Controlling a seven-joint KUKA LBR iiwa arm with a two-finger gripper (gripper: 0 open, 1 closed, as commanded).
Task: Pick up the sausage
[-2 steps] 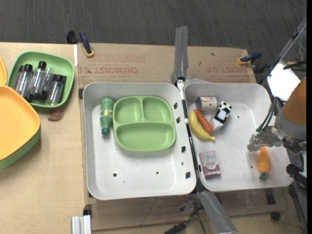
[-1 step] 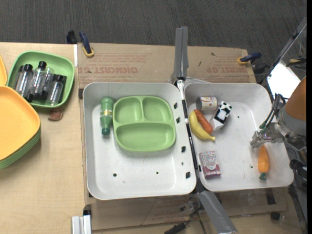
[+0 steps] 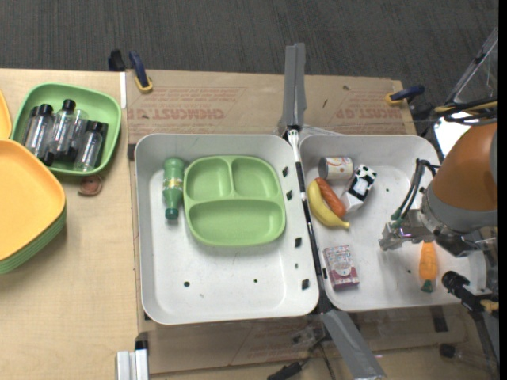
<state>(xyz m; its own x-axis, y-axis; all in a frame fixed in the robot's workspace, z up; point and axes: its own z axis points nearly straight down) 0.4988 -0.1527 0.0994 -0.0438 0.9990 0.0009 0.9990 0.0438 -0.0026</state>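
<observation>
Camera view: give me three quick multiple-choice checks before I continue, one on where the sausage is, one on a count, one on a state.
1. Where does the sausage lie?
A. In the right bin, against the banana
B. In the left bin, on the divided plate
C. On the bench outside both bins

2. How many compartments has the green divided plate?
A. Two
B. Three
C. Five

3. How does the green bottle rest?
A. Upright in the right bin
B. Lying flat in the left bin, beside the plate
C. Lying on the plate

Answers:
1 A: the reddish sausage lies alongside the banana in the right bin.
2 B: two small sections above, one long section below.
3 B: it lies on its side on the left bin floor, left of the plate.
</observation>
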